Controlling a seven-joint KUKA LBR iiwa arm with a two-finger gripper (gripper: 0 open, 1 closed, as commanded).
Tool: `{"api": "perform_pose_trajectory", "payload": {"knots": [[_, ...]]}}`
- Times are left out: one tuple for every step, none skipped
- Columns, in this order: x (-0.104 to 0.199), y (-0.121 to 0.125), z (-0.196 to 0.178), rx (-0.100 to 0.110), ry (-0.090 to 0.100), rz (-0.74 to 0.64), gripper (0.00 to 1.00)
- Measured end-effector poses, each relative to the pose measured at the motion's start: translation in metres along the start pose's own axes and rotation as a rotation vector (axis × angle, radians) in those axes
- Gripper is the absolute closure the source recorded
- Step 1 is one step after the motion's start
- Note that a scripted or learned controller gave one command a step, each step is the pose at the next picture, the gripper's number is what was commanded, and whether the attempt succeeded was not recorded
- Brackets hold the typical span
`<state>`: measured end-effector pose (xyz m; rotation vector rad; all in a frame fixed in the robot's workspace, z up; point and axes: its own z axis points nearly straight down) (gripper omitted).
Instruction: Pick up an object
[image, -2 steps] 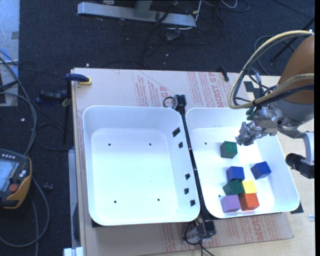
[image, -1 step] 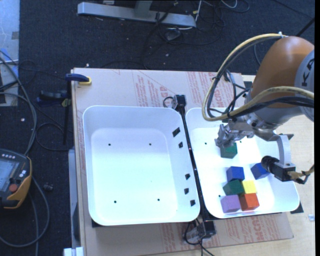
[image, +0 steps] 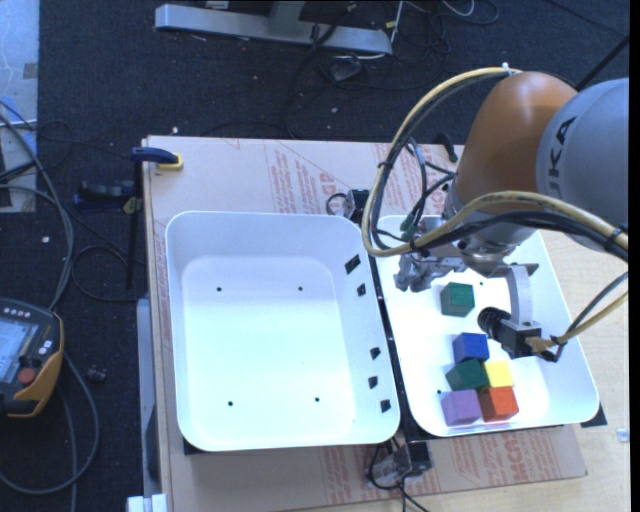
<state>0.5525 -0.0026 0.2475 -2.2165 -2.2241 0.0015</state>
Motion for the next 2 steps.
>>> {"api": "perform_pose_trajectory", "payload": {"knots": [[0.049, 0.0, 0.016, 0.0, 0.0, -0.001, 1.0], [0.095, 0.017, 0.029, -0.001, 0.0, -0.001, 1.0]]}}
